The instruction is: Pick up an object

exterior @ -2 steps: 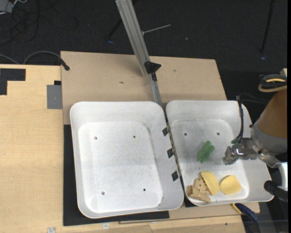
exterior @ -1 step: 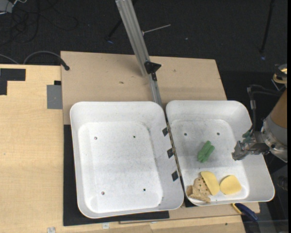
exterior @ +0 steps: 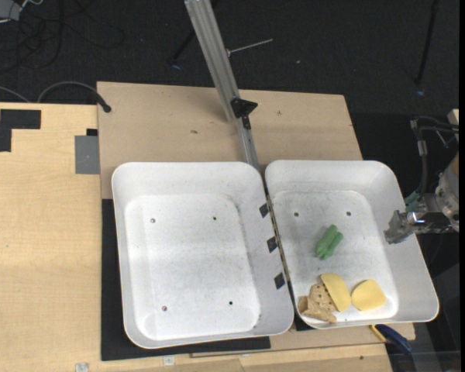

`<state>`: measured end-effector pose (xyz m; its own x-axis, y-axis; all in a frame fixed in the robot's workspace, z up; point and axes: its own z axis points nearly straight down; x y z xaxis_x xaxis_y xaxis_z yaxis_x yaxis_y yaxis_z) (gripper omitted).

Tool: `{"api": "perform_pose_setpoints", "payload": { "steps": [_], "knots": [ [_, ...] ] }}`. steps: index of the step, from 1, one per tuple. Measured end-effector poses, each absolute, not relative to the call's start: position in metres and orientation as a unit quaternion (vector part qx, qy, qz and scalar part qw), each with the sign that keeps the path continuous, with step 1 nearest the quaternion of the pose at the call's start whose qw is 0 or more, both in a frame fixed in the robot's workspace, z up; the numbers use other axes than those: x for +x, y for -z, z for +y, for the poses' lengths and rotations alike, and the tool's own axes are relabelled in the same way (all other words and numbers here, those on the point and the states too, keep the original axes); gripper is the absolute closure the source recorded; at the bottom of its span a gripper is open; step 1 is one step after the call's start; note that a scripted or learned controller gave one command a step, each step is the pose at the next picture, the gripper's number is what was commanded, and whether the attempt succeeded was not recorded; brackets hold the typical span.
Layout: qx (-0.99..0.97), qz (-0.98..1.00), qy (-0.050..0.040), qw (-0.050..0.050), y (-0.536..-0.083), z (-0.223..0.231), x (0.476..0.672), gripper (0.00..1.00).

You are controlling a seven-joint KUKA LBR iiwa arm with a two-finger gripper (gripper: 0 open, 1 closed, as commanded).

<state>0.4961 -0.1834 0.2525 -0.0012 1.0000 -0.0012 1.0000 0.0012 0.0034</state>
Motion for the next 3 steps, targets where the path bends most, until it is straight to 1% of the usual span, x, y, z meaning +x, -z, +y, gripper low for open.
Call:
{"api": "perform_pose_setpoints", "payload": {
  "steps": [1, 2, 3],
  "knots": [
    [0.705, 0.709, 0.0, -0.002, -0.252, -0.124, 0.505, 1.0],
    [0.705, 0.709, 0.0005, -0.003, -0.238, -0.067, 0.5, 1.0],
    [0.706, 0.708, 0.0009, -0.003, -0.228, -0.021, 0.502, 1.0]
  ]
}}
